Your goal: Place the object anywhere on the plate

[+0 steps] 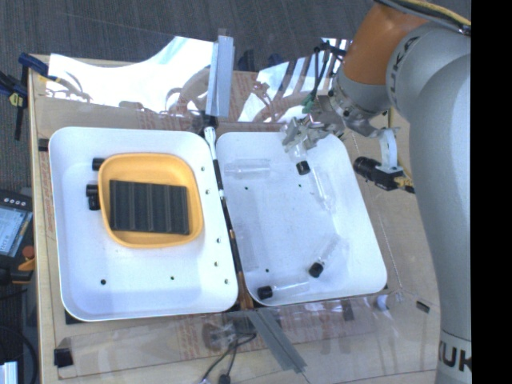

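Gripper (300, 134) hung over the right bin's (364, 238) top edge; couldn't tell if its claw was spread. Plate (120, 170) sat in the left bin (72, 278).

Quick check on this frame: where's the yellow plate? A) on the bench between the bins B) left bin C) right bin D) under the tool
B: the yellow plate, with a dark ribbed insert in its middle, lies in the left bin, while the tool hangs over the far edge of the right bin.
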`<state>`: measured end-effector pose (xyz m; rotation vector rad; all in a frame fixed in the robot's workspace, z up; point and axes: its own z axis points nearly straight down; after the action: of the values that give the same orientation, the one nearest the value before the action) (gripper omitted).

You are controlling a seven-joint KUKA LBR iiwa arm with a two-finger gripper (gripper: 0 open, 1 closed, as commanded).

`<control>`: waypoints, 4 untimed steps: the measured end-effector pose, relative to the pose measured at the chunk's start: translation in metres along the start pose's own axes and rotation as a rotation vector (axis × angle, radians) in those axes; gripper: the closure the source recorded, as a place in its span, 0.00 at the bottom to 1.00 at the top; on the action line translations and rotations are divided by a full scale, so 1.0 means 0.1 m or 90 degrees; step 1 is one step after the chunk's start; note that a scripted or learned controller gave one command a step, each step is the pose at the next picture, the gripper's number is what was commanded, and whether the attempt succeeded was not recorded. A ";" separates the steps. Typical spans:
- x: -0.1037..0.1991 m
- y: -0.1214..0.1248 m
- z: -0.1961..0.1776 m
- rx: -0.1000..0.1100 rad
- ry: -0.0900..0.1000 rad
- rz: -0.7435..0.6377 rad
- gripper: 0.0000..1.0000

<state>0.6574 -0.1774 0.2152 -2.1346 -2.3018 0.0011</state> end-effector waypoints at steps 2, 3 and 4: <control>0.40 -0.74 0.42 0.001 0.000 -0.276 1.00; 1.00 -0.97 -0.51 -0.001 -0.002 -0.292 1.00; 0.98 -0.59 -0.21 0.000 -0.002 -0.377 1.00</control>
<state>0.5915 -0.0843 0.2365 -1.3720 -2.8259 0.0020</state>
